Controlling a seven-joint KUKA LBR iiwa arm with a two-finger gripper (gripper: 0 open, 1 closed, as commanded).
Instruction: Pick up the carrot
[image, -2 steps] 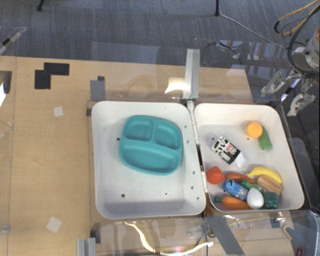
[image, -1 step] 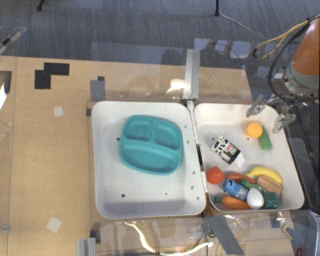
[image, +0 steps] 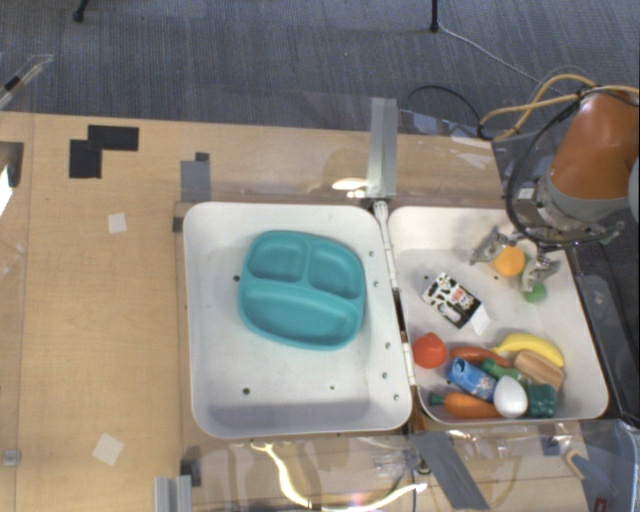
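The carrot, an orange piece with a green end, lies in the right bin near its far right corner. My gripper hangs right over it, reaching in from the right. Its two grey fingers stand spread, one on each side of the orange part, with a gap showing between them and the carrot. The right finger hides the carrot's middle. I cannot tell whether the fingers touch it.
A black-and-white box lies mid-bin. Along the near side sit a red ball, a banana, a blue can, a white egg and another orange piece. The left bin holds a teal divided plate.
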